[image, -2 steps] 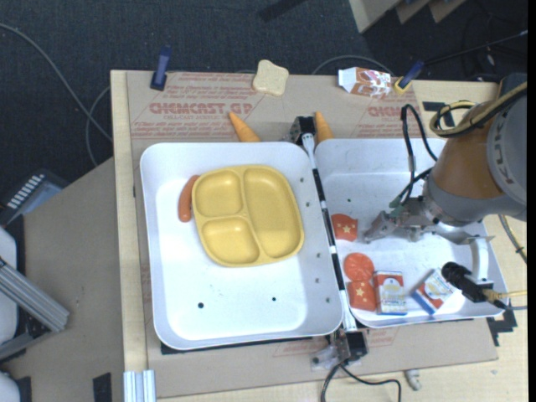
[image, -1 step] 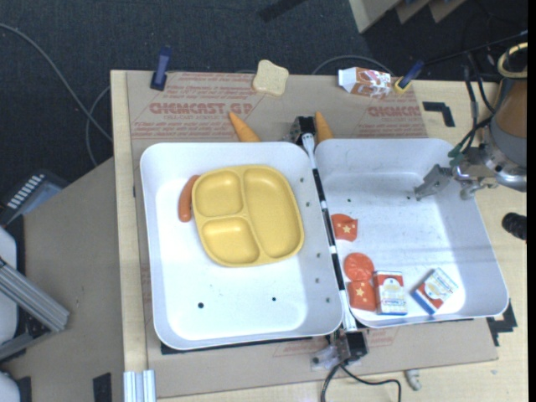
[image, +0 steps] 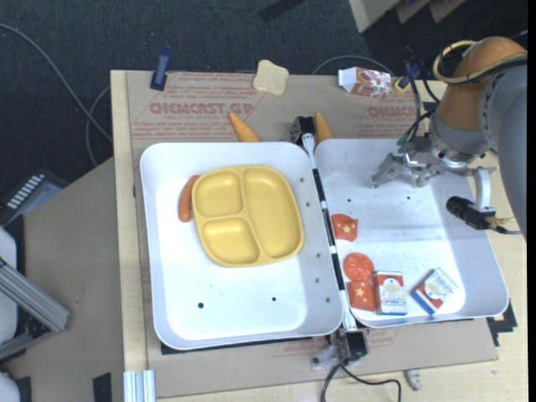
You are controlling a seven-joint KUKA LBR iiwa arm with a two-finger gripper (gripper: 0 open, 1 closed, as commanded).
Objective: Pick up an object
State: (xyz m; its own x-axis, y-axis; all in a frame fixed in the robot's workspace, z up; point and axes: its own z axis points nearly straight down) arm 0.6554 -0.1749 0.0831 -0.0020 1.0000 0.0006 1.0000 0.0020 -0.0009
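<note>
You have two white bins side by side on the surface. The left bin holds one yellow divided tray with three compartments, and one orange-red sausage lying against the tray's left edge. The right bin holds five small things: one red piece near the dividing wall, one red round slice nearer to you, one more red piece touching that slice, and two small printed cartons side by side along the near edge.

Your tool sits low over the far part of the right bin, fingers spread apart with nothing between them, well apart from all five things.

Outside the bins, along the far side of the surface, you can count two carrots, one slice of bread, one small milk carton and one blue clip.
</note>
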